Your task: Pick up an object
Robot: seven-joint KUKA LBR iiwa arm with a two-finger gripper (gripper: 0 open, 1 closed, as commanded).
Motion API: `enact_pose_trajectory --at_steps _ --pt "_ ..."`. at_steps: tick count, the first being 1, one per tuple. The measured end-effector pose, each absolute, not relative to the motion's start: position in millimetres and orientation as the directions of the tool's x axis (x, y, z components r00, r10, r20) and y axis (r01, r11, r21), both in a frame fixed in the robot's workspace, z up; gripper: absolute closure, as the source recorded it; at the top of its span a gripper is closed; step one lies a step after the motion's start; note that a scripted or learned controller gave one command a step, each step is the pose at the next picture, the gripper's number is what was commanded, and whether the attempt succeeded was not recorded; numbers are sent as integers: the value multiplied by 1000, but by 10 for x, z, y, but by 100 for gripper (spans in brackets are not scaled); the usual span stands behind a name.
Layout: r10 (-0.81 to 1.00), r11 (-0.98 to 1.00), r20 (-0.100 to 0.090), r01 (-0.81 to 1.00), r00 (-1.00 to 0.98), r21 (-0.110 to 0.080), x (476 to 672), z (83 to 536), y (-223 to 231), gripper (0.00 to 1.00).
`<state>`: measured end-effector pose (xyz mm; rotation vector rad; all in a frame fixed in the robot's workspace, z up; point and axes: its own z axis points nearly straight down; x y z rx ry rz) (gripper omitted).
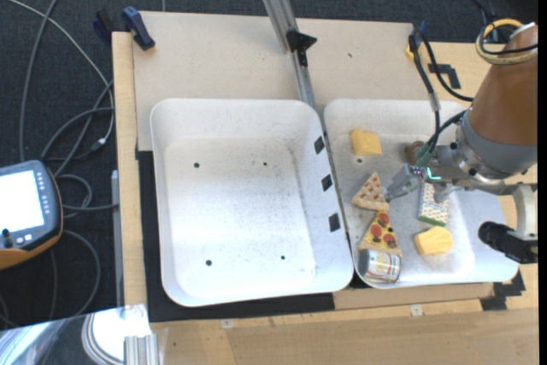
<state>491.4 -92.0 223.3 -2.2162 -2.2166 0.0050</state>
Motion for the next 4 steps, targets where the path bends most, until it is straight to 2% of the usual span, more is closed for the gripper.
enact_pose_trajectory --at_steps 1,2,4 --pt "1000 0 2 1000 0 -2 4924 2250 -921 0" --pt "1000 0 3 1000 0 -9 4981 1669 -853 0" --pt "1000 -1 3 1000 1 -7 5005 903 -877 0"
